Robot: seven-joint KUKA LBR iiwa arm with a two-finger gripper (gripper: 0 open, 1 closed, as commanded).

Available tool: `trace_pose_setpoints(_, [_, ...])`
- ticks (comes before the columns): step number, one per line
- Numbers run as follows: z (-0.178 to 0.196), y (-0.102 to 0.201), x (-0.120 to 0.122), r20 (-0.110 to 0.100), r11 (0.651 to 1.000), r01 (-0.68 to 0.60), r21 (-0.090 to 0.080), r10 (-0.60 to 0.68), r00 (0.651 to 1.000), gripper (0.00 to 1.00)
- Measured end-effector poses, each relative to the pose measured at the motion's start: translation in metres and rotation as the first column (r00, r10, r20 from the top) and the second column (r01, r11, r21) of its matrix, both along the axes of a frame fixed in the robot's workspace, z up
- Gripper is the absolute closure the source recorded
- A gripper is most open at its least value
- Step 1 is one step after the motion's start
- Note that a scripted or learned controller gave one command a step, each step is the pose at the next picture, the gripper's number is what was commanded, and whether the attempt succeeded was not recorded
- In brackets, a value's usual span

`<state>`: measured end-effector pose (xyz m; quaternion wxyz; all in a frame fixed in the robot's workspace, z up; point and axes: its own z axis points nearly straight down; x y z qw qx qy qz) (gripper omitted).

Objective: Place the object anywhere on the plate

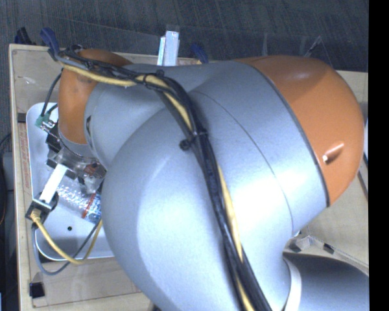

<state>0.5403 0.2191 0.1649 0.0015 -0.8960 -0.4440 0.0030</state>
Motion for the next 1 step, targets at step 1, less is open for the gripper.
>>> trace_pose_setpoints(1, [-0.0172, -0.0005, -0.0236, 0.014, 0.998, 0.069, 0.006, -0.069, 0.997, 0.0])
